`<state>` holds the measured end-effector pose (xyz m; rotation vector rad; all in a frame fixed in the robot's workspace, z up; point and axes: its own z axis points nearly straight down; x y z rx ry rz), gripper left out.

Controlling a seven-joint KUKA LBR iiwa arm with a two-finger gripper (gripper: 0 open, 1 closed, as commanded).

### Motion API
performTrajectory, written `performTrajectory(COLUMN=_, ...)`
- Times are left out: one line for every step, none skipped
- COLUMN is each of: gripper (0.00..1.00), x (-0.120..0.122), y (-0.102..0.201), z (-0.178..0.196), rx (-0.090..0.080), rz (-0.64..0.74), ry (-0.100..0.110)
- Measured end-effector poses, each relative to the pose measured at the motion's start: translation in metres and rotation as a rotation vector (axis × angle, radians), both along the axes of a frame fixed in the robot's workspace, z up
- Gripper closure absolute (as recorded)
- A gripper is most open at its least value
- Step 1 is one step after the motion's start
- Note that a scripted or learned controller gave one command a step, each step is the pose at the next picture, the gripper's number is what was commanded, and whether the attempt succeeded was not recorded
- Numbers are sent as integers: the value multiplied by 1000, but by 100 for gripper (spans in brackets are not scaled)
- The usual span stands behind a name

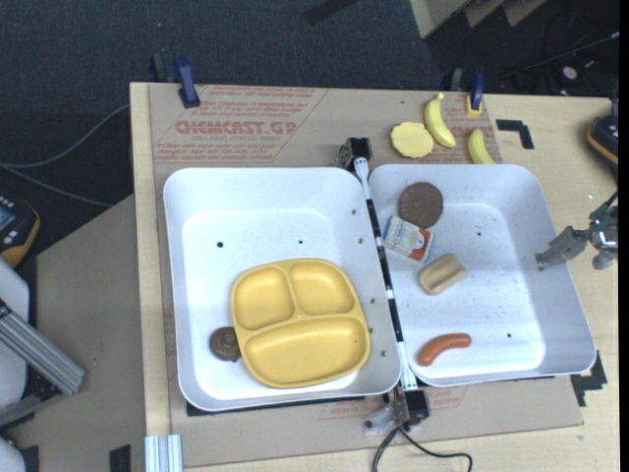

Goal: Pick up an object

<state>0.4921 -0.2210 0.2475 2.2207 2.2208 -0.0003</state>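
1. White plastic forms two shallow bins side by side; the right bin holds the pickable things: a brown round cookie near its far left corner, a small carton just beside it, a tan bread roll near the middle, and a sausage by the near edge.
2. Over the right bin's right edge sits the gripper; whether its fingers are spread or closed I cannot tell, and nothing shows between them.
3. Likely trouble: the cookie lies flat and thin, so fingers may skate over it; the carton and cookie sit close together, so a grab at one could nudge the other against the dividing wall.
4. Rounded sausage and roll may squirt sideways if pinched off-centre.
5. Open floor lies across the right half of the right bin, giving a clear way in from the right edge.
6. The left bin holds a yellow tray and a small brown piece near its near left corner.
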Motion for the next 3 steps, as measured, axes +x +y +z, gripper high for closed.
performTrajectory(gripper=0, x=59, y=57, z=-122, rx=7, rz=8, ry=9)
performTrajectory(gripper=0, x=51, y=120, z=-164, rx=6, rz=5, ry=5)
performTrajectory(gripper=0, x=82, y=130, z=-163, rx=0, rz=3, ry=-3)
